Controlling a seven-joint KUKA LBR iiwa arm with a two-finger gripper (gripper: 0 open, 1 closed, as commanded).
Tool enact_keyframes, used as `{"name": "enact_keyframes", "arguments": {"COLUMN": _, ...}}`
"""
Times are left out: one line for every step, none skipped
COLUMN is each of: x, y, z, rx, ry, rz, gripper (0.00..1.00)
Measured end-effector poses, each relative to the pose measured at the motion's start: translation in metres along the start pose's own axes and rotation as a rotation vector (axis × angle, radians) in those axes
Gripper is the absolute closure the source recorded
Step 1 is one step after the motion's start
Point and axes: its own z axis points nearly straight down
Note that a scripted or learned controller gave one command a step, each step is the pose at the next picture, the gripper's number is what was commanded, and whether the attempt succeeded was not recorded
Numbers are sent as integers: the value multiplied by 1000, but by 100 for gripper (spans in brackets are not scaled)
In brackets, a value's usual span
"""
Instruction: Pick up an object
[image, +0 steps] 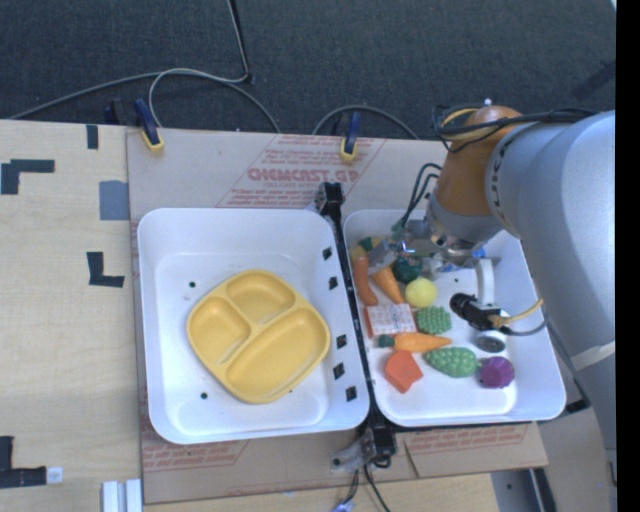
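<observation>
Reaching in from the right of the frame, the arm (560, 200) set its pincer (415, 252) over the toy food (425, 325) heaped in the right bin (535, 395); its state could not be told. A yellow plate (258, 335) lay in the left bin (160, 330).

Bright, even light; slightly soft focus

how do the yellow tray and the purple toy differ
The yellow tray lies alone in the left bin; the purple toy sits among other toy foods in the right bin, near its front right corner. The tray is far larger, flat and split into three compartments; the toy is small and rounded. Both rest on a white bin floor, apart from the gripper.
</observation>
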Motion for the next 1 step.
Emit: {"name": "enact_keyframes", "arguments": {"x": 2, "y": 18, "z": 6, "rx": 43, "ry": 1, "rz": 12, "gripper": 0}}
